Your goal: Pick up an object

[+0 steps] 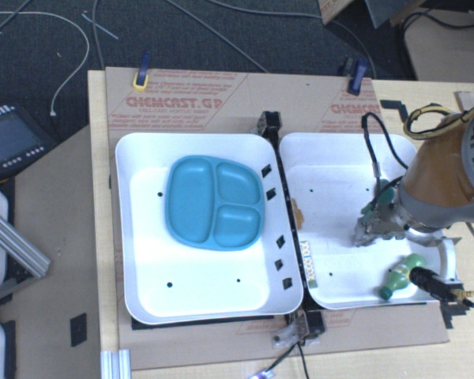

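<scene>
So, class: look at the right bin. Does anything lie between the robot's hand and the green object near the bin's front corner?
Nothing visible does. The hand is low over the right bin, and the green object lies toward that bin's near right corner, with bare white floor between them.

Your arm (450, 172) comes in from the right, its orange band sitting just above the grey wrist. The wrist points steeply down, and your gripper (371, 231) hangs low below it, to the wrist's left, its tips blurred together
</scene>
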